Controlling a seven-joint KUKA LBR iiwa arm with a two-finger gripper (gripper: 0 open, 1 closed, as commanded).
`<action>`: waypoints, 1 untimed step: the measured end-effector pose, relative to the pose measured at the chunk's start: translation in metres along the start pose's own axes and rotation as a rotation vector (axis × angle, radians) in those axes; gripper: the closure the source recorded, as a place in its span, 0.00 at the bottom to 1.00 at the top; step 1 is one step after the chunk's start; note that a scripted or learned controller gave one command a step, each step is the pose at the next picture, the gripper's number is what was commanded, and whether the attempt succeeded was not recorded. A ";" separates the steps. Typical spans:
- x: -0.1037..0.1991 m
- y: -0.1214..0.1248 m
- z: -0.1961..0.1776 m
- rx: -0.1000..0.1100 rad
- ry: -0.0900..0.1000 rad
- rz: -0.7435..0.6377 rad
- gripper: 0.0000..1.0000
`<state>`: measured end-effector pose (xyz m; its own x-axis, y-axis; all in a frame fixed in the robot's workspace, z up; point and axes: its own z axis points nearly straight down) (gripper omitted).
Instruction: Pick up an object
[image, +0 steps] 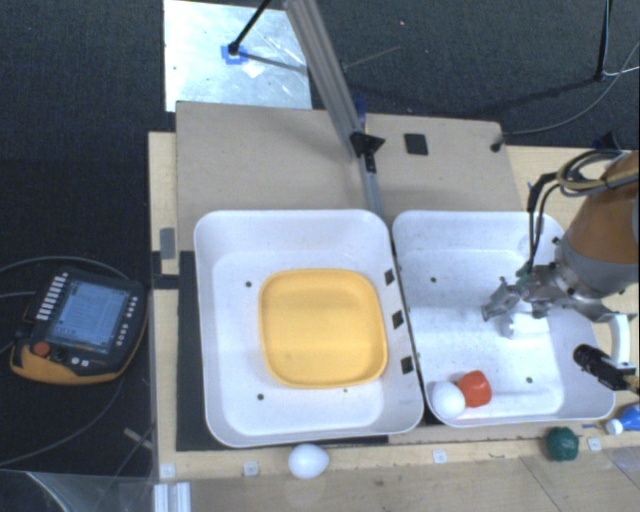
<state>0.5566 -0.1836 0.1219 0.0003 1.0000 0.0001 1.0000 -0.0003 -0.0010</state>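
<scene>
My gripper (503, 312) hangs over the middle of the right bin (440, 250), its two grey fingers spread open with nothing between them. Toward the front left of that bin lie a small orange-red block (475, 388) and a white ball (447, 399), touching each other. They lie below and to the left of the gripper, well apart from it. In the left bin (225, 300) lies a square yellow plate (323, 326).
A white egg-shaped object (308, 460) lies on the bench in front of the left bin. A dark green ball (562, 443) and a blue-white item (622, 424) sit outside the right bin's front right corner. A teach pendant (75, 325) rests on the floor at left.
</scene>
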 end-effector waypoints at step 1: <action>0.000 0.001 -0.013 -0.005 -0.002 0.000 1.00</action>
<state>0.5579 -0.1839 0.1346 -0.0001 1.0000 -0.0016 1.0000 0.0001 0.0038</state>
